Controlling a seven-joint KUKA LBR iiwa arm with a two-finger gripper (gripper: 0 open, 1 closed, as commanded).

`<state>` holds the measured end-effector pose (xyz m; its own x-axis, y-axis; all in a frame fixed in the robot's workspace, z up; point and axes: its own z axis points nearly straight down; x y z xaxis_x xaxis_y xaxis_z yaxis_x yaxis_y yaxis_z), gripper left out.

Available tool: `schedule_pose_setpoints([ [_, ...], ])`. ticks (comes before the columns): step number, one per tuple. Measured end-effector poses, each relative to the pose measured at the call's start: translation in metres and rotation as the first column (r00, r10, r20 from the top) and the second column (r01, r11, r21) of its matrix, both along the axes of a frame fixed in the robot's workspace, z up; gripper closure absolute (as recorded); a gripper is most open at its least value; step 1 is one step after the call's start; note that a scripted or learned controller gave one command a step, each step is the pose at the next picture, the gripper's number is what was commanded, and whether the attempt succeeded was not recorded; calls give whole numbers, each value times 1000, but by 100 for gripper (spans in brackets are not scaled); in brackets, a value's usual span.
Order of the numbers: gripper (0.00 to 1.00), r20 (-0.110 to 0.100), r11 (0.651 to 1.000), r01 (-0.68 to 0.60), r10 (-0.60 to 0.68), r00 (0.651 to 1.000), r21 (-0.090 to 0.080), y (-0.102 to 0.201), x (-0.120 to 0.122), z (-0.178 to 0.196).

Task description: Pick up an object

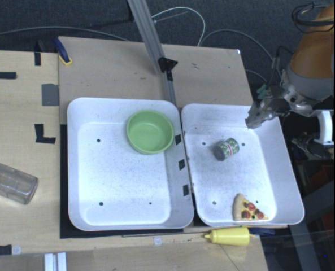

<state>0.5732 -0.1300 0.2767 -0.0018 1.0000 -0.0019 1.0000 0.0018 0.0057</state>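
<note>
Bring the grey two-finger gripper (256, 119) — grip state I cannot tell — off the right white bin's (280, 151) far right corner, down over the small green-labelled can (226, 149) lying near that bin's middle.

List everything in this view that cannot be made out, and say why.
- Gripper, camera view: dark and blurred at the right bin's upper right rim; whether it is open or shut cannot be told.
- Small can, camera view: label print too small to read.
- Arm, camera view: cut off by the right and top edges.
- Clear plastic container, camera view: cut off by the left edge.
</note>
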Motion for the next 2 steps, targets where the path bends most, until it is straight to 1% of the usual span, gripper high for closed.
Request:
schedule_pose_setpoints([
  [1,100,-7,1000,-5,5,1000,3,59,-6,-2],
  [2,100,-9,1000,-5,5,1000,3,116,-7,-23],
])
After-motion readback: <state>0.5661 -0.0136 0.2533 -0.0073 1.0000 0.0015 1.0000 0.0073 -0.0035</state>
